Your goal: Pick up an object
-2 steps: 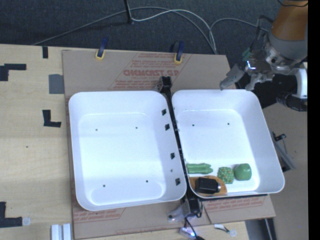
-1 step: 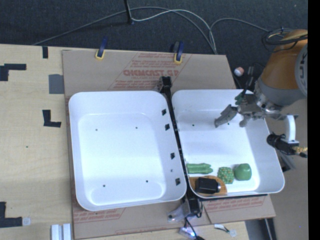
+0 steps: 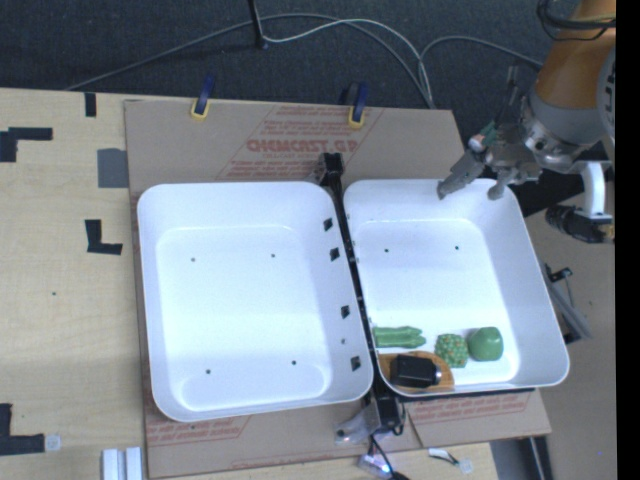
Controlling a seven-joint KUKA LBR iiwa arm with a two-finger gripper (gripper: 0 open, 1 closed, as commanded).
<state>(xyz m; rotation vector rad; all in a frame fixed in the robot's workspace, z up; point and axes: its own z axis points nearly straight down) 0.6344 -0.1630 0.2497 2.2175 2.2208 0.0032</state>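
Observation:
Along the near edge of the right bin (image 3: 520, 268) lie several small objects: a long green pod-like piece (image 3: 398, 337), a bumpy green ball (image 3: 451, 349), a smooth green round object (image 3: 485, 344), and a black item resting on something orange (image 3: 415, 371). My gripper (image 3: 468, 184) hovers over the far right corner of the right bin, well away from those objects. Its two fingers are spread apart with nothing between them.
The left bin (image 3: 160, 298) sits beside the right one, joined by a black clip strip (image 3: 342, 258). Both rest on a cardboard sheet (image 3: 280, 143) held by clamps. Cables (image 3: 330, 28) run across the dark floor behind.

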